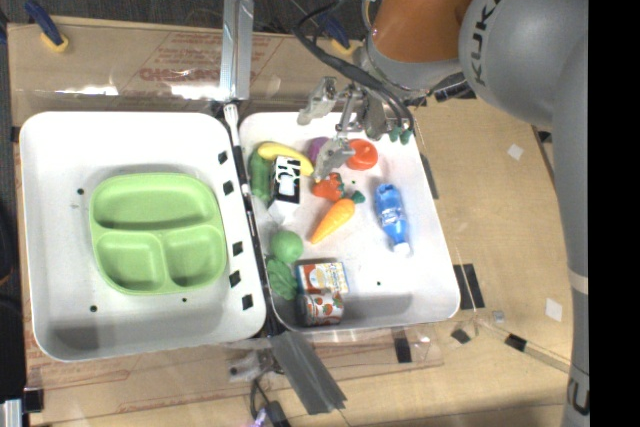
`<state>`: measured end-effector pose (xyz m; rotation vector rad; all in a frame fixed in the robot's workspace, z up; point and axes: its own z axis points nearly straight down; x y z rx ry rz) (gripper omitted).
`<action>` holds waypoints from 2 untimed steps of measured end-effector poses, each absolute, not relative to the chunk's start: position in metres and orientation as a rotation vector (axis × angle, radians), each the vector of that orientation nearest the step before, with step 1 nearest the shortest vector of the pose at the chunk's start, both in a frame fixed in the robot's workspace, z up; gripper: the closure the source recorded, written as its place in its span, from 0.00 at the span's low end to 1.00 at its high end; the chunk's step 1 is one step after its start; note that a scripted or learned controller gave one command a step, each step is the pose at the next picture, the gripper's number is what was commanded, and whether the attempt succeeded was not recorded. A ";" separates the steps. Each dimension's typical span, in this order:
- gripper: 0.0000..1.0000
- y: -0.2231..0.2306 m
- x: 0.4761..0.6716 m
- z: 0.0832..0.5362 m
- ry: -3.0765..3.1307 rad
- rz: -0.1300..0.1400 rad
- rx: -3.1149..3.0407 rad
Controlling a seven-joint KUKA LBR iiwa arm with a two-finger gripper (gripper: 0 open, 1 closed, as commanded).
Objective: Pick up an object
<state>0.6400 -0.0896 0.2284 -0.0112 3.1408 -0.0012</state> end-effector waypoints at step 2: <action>0.00 -0.109 0.559 0.091 3.129 0.000 0.286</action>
